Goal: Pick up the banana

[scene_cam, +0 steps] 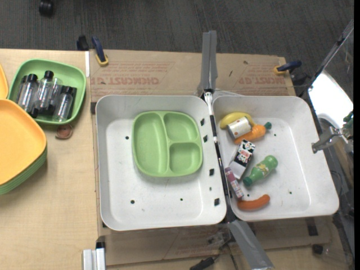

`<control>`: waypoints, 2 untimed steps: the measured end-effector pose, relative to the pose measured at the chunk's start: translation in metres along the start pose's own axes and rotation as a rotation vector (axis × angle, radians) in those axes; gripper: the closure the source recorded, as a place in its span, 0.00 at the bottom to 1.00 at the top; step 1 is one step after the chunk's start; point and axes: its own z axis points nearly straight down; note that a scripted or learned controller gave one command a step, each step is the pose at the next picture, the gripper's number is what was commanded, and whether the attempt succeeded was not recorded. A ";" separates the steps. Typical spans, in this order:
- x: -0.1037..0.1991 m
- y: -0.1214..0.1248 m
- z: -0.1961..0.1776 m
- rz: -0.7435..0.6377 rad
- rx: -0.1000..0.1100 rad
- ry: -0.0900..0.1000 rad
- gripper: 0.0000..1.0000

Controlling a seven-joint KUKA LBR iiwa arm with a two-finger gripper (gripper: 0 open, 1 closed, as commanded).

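Seen from above, two shallow white bins sit side by side on a table. The banana (233, 118) lies in the right bin (298, 167), at its far end near the divider between the bins. A small white can (239, 128) rests against the banana's near side, and a carrot (256, 131) touches that can. Nearer than the banana lie a black-and-white carton (243, 152), a green bottle (261, 169), a purple tube (233, 183) and an orange sausage (253, 202). Metal parts at the right edge may belong to the arm; whether the jaws are open or closed cannot be told. The likely risk: jaws coming down on the banana could catch the can instead, or pinch both, because they touch.
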 end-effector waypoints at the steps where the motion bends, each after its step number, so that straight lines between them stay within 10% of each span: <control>1: 0.085 0.025 0.064 -0.078 0.000 0.000 0.00; 2: 0.125 0.097 0.090 -0.016 0.000 -0.001 0.00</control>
